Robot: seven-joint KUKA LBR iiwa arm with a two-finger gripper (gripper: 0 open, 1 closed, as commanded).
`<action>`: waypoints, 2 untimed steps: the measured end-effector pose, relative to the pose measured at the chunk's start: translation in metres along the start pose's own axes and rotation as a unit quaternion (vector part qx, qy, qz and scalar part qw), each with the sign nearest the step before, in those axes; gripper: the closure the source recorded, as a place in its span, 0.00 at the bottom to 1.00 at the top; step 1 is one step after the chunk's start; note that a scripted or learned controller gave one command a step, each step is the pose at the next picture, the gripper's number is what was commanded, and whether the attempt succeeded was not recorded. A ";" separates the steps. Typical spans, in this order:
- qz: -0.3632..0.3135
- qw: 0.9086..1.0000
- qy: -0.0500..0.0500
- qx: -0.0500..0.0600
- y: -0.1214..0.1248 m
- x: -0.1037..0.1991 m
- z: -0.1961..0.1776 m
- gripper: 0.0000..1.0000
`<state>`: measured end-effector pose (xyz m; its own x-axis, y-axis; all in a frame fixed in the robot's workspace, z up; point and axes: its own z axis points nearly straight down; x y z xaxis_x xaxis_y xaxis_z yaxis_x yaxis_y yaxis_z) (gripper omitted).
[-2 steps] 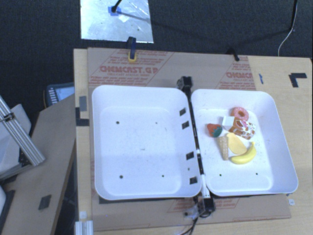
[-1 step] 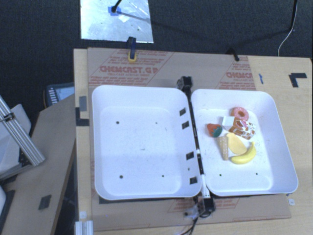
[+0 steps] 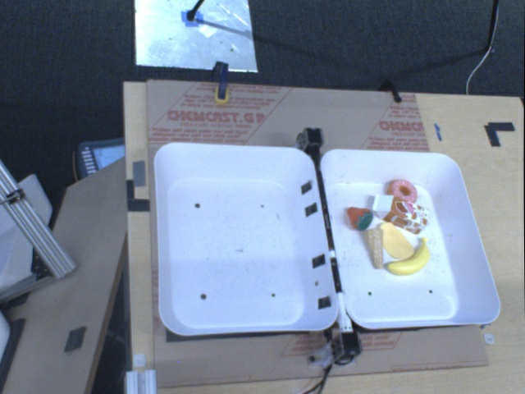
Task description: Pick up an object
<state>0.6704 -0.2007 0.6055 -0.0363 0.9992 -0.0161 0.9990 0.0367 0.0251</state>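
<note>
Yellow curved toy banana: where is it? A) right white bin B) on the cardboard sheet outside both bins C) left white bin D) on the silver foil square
A: the yellow curved toy banana lies in the right white bin, at the near edge of the cluster with the pink ring doughnut.

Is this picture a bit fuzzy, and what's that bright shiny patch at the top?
Camera view: soft overall, so the small toy foods in the right bin blur together. The shiny sheet above the bench catches glare. Lighting on the bins is even, with faint shadows along the left bin walls.
</note>
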 end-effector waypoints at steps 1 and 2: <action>-0.001 1.000 0.000 0.001 0.000 0.000 0.001 0.00; -0.003 1.000 -0.001 -0.002 0.001 0.001 -0.012 1.00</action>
<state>0.6706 -0.1996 0.6173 -0.0428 0.9989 -0.0191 0.9986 0.0434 0.0290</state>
